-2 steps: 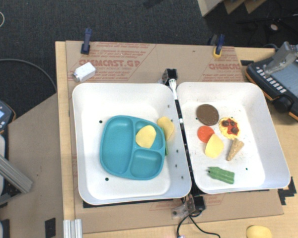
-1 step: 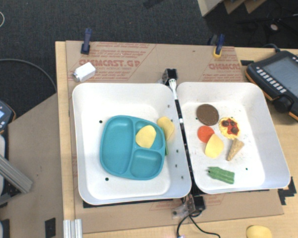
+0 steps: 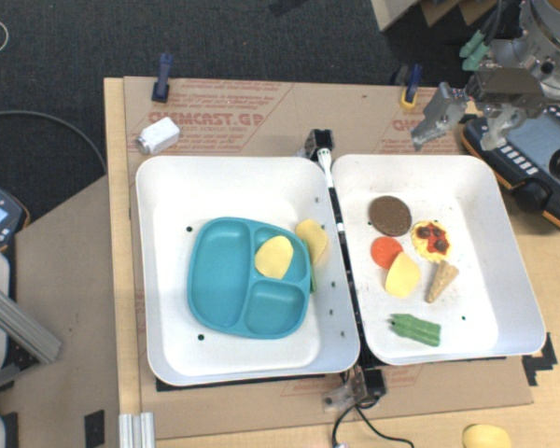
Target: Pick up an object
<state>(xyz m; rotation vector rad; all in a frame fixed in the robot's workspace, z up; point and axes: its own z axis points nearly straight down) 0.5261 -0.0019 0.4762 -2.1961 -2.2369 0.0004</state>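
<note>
My gripper (image 3: 462, 110) hung open and empty above the far edge of the right bin (image 3: 518, 278), so nothing was picked yet; the brown cookie (image 3: 390, 215) and other toy food lay untouched inside.

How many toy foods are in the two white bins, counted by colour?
Yellow: 3, one on the blue tray, one beside the tray, one in the right bin
Brown: 1, round
Orange: 1
Green: 1
Tan: 1, wedge
Yellow with red: 1
Total: 8
</note>
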